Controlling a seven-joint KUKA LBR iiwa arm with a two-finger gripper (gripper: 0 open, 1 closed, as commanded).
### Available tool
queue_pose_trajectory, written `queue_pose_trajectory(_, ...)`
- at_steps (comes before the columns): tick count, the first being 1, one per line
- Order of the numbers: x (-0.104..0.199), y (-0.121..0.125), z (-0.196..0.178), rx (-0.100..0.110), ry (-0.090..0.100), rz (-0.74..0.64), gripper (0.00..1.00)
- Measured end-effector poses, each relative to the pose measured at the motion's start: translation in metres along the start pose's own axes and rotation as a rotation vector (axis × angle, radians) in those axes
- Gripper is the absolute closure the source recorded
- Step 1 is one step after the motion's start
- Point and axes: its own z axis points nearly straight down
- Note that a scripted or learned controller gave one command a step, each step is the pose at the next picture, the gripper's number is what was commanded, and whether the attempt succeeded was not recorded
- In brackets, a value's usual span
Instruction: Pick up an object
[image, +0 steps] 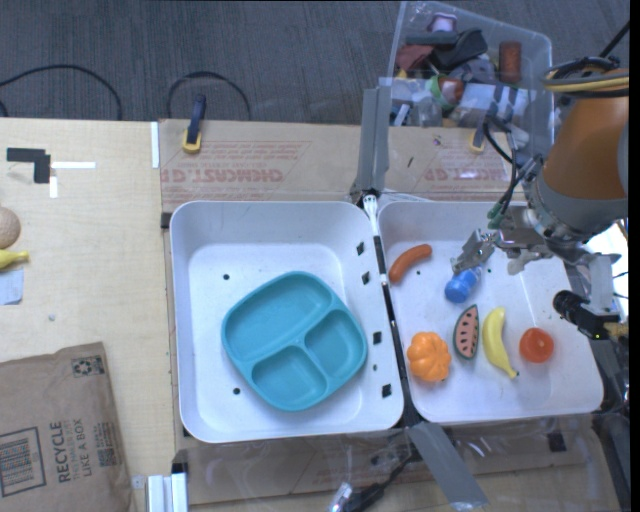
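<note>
Smooth teal three-compartment tray (293, 340)

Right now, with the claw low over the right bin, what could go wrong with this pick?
1. The claw sits just above the blue object, which looks small and rounded; it may slip out as the claw closes.
2. The watermelon slice, banana and pumpkin lie close together nearby, so a slight miss could nudge them.
3. The sausage lies near the bin's dividing wall, awkward to reach.

Open floor along right bin (590, 400) near edge, toys crowding its middle, blue tray (293, 340) filling left bin (200, 300)
</note>
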Motion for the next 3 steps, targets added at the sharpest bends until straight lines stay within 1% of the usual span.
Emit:
queue_pose_trajectory(1,-0.016,0.031,0.123,-0.001,0.0,-0.044,0.0)
queue_pose_trajectory(2,-0.016,0.03,0.115,0.002,0.0,-0.042,1.0)
queue_pose_trajectory(3,-0.003,0.068,-0.068,0.0,-0.001,-0.261,1.0)
